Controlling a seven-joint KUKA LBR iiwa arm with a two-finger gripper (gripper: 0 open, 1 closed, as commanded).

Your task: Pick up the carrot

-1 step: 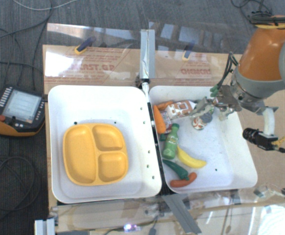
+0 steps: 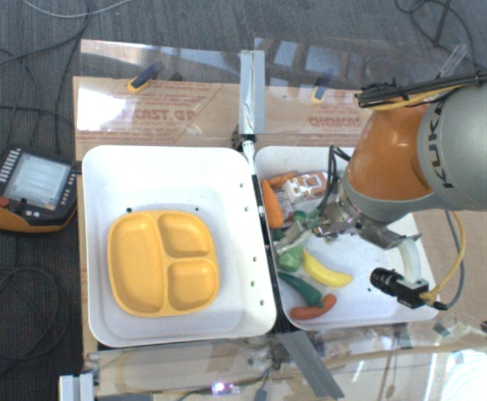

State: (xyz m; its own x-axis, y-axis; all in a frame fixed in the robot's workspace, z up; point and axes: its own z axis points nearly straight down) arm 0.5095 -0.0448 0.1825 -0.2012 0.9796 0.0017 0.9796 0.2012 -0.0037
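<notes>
The carrot (image 2: 271, 206) is a short orange piece lying lengthwise against the left wall of the right bin (image 2: 410, 303), near its back. My gripper (image 2: 294, 232) hangs low over the pile of toy food just right of and in front of the carrot's near end. The grey and orange arm (image 2: 393, 161) covers the bin's right and back part. I see nothing clearly held.
Around the gripper lie a yellow banana (image 2: 326, 271), a green vegetable (image 2: 300, 287), a red chili (image 2: 312, 310), a light green piece (image 2: 289, 259) and a printed packet (image 2: 305, 185). The left bin (image 2: 109, 170) holds a yellow divided plate (image 2: 164, 261). A teach pendant (image 2: 26, 192) sits off the bench's left.
</notes>
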